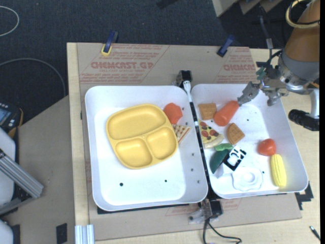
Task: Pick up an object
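Two white bins are shown side by side on the surface [76, 136]. The left bin [96, 151] is occupied by a yellow tray [139, 136], beside which a red piece [173, 112] and a waffle [181, 131] are laid toward the divider [195, 136].

The right bin [289, 131] is taken as the landmark. Toward its far left a cracker [207, 110] and an orange carrot [225, 113] are seen, the carrot lying tilted with its narrow end pointed at the far right corner. Nearer the middle a pizza slice [208, 133] and a bread piece [235, 133] are found; against the near wall lie a green piece [219, 159], a black-and-white tag [235, 157] and a white disc [248, 179]. By the right wall a tomato [266, 147] and a corn cob [278, 170] are placed, well apart from the rest.

The gripper [250, 93] is held over the far right part of the bin, just beyond the carrot's tip. Its opening cannot be told from this view, and nothing is seen held in it.

The carrot is judged the likeliest target, since it lies nearest; its slanted lie and its neighbour, the cracker, may hinder a clean grasp.
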Robot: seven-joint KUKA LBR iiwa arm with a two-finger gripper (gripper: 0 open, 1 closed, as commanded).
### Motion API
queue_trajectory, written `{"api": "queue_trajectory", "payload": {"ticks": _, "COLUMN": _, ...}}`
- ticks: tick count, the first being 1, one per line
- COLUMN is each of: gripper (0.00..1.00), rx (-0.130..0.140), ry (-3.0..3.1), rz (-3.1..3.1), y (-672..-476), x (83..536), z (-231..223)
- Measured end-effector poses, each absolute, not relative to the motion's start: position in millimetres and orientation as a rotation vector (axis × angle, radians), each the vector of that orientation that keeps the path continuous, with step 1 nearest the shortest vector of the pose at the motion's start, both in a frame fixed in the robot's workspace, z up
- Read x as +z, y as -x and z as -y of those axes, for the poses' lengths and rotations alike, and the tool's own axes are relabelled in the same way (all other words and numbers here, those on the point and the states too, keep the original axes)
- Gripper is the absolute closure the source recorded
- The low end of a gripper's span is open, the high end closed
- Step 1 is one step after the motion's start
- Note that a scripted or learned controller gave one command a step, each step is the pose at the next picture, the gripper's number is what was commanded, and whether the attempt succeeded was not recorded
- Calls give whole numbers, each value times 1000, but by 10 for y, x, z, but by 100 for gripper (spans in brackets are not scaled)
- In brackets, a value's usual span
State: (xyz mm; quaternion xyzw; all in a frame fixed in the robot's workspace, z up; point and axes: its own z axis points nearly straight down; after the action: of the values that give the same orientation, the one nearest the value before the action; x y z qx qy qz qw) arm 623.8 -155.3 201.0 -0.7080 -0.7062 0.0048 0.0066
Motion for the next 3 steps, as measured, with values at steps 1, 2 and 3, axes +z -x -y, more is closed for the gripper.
{"api": "queue_trajectory", "payload": {"ticks": 1, "gripper": 0, "rx": 0, "ry": 2221, "rz": 2221, "y": -6267, "x": 2106, "z": 1550}}
{"api": "queue_trajectory", "payload": {"ticks": 2, "gripper": 0, "rx": 4, "ry": 2218, "rz": 2220, "y": -6263, "x": 1691, "z": 1534}}
{"api": "queue_trajectory", "payload": {"ticks": 3, "gripper": 0, "rx": 0, "ry": 2222, "rz": 2220, "y": -6323, "x": 1150, "z": 1609}}
